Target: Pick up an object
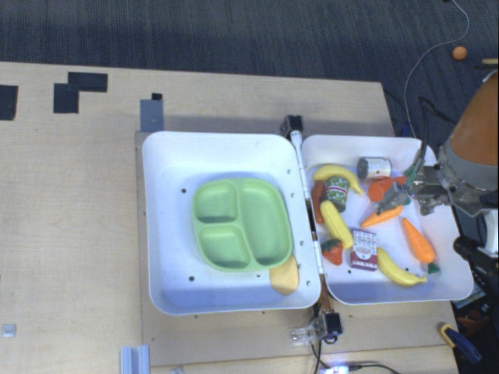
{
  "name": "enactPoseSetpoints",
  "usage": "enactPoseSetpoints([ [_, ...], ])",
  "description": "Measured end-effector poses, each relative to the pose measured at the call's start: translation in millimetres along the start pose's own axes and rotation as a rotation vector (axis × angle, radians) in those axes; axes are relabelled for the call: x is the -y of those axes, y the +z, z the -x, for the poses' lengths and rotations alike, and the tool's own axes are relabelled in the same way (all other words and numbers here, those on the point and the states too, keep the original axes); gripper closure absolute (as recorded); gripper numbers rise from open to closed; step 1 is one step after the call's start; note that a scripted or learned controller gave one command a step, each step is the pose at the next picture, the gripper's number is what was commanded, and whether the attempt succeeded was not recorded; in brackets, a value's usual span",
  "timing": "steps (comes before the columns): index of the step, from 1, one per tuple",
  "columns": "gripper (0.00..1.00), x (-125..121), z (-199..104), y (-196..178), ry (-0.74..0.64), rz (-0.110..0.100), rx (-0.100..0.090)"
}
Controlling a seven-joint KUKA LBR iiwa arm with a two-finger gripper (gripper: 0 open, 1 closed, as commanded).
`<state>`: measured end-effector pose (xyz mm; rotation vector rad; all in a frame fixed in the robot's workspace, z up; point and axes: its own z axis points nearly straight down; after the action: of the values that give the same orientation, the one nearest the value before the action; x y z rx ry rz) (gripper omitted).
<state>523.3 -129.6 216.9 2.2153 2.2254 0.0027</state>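
Note:
The right bin (448, 287) holds several toy foods. Among them are a yellow banana (337, 173), a green can (337, 188), a silver can (375, 167), a red piece (379, 188), a small orange carrot (381, 217) and a bigger carrot (419, 243). A second banana (335, 223), a red-and-white packet (363, 249) and a third banana (399, 269) lie nearer the front. My gripper (396, 195) hangs low over the bin's right half, just above the red piece and the small carrot. Nothing is visibly lifted.
The left bin (164, 209) holds a green divided plate (240, 224) and a yellow-orange piece (284, 276) at its front right corner. A small red item (333, 252) lies by the divider between the bins. The arm's orange band (477, 127) looms over the right edge.

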Motion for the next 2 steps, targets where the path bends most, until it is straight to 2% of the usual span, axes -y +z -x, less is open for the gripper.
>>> enactPoseSetpoints([
  [1,0.0,-15,0,130,0.002,0.007,0.002],
  [2,1.0,-16,0,118,0.001,0.012,0.002],
])
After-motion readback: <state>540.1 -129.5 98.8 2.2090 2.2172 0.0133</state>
